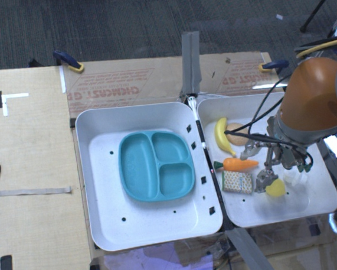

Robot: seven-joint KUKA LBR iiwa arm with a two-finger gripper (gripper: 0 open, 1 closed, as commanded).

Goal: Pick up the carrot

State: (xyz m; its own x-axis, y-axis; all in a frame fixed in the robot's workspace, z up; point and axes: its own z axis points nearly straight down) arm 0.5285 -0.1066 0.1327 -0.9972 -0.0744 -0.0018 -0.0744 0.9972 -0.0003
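Observation:
The carrot (239, 164) is orange with a green stub at its left end. It lies flat across the left part of the right bin (317, 203), just below a banana. My gripper (256, 165) hangs low over the bin at the carrot's thick right end. It is open, with one finger (249, 150) above that end and the other (262, 182) below it. The fingers are not closed on the carrot. The arm's orange band (313, 96) rises to the right.
A banana (221, 135) and a pale round fruit (235, 132) lie above the carrot. A speckled block (237, 182) touches it from below, and a yellow lemon (275, 189) sits by the lower finger. The left bin (106, 226) holds a teal divided plate (156, 165).

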